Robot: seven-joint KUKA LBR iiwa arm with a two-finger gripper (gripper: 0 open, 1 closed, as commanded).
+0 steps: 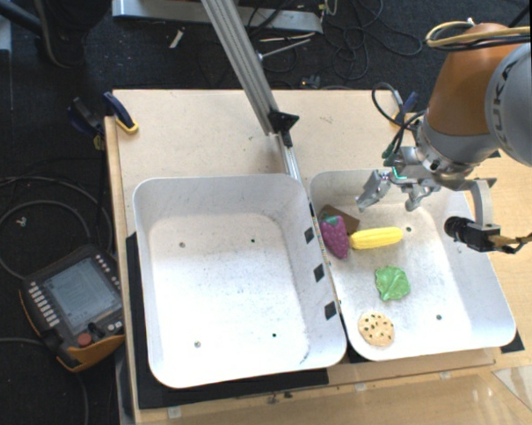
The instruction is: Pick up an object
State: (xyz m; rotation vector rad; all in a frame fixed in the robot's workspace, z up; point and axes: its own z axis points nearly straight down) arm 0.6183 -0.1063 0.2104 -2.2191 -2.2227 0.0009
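Two-finger metal gripper (pixel 393 193), fingers spread and holding nothing, poised above the far end of the shallow white right-hand bin (pixel 481 308). Within this bin: a yellow plastic corn cob (pixel 376 238) just below the gripper, a purple grape cluster (pixel 335 237) touching the cob's left end, a green leafy piece (pixel 392 283) nearer, and a speckled round cookie (pixel 376 328) nearest.

Grey-and-orange arm (pixel 485 83) cut off by right picture edge. Brown flat piece (pixel 341 220) partly hidden under purple grape bunch (pixel 335 238). Gripper fingertips too small to resolve.
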